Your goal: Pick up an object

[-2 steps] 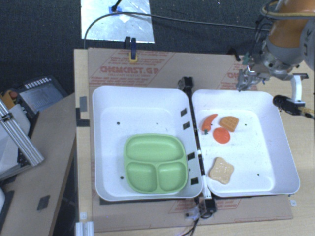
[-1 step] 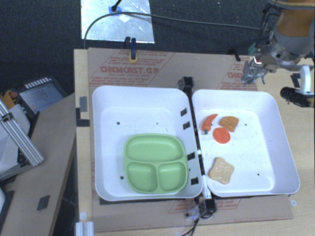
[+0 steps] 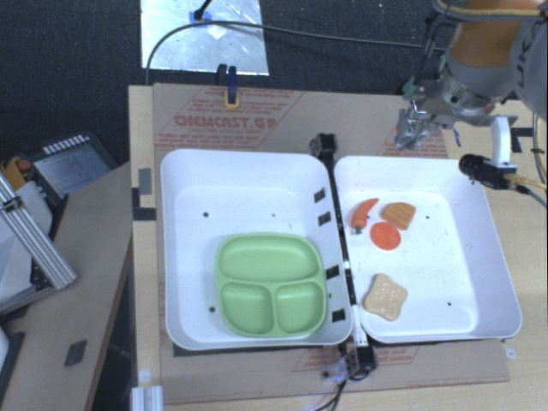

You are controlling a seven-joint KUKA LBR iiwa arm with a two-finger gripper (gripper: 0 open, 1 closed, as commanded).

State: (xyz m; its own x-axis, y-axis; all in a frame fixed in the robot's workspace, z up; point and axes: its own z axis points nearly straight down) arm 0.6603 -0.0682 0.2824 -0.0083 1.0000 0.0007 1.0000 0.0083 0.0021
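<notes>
The camera view looks down on 2 shallow white plastic bins set side by side on a brown cardboard-covered bench (image 3: 257, 110). The left bin (image 3: 184, 221) holds a pale green plastic plate with 3 compartments (image 3: 270, 282), lying toward the bin's front right corner, close to the divide between the bins. The right bin (image 3: 479, 272) holds 4 small toy foods. A slim red-orange chilli-shaped piece (image 3: 363, 213) lies near the bin's back left corner, tilted. Just beside it, to the right, sits a small tan-orange biscuit-like piece (image 3: 399, 214). A flat round red-orange disc (image 3: 385, 236) lies just in front of these 2, near both. A beige toast-shaped slice (image 3: 385, 297) lies well apart from them, near the bin's front left corner.

The grey arm with its orange band enters at the upper right. Its metal two-finger gripper (image 3: 414, 132) hangs over the bench just beyond the back edge of the right bin, well apart from all 4 foods. Nothing lies between its fingers, and whether the jaws stand wide or narrow cannot be told from here.
</notes>
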